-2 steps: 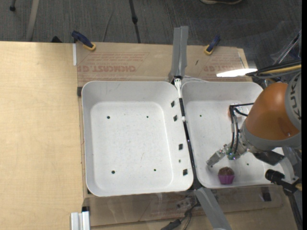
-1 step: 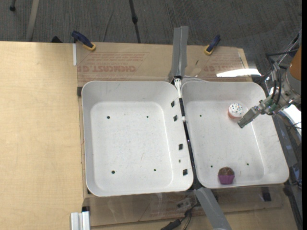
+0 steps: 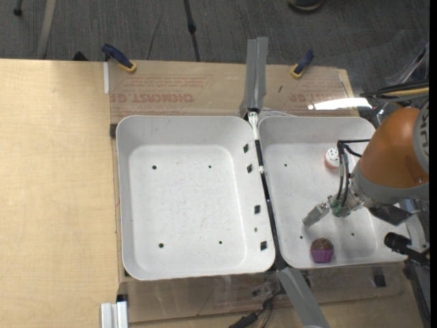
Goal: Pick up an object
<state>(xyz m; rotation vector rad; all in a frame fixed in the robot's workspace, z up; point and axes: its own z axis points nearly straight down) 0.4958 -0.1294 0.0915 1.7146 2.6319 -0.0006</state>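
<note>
seemingly mid-approach, the grey two-finger gripper, its grip state impossible to tell, hangs in the shallow white right bin just above the purple-cupped brown cupcake toy, needing a further descent.

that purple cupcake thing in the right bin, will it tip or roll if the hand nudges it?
The purple cupcake-shaped object stands upright, so it probably has a flat base and would slide before rolling. It looks small, so likely light and easily shoved. Its brown top seems wider than the cup, so a high nudge may tip it toward the right bin's near wall.
</note>
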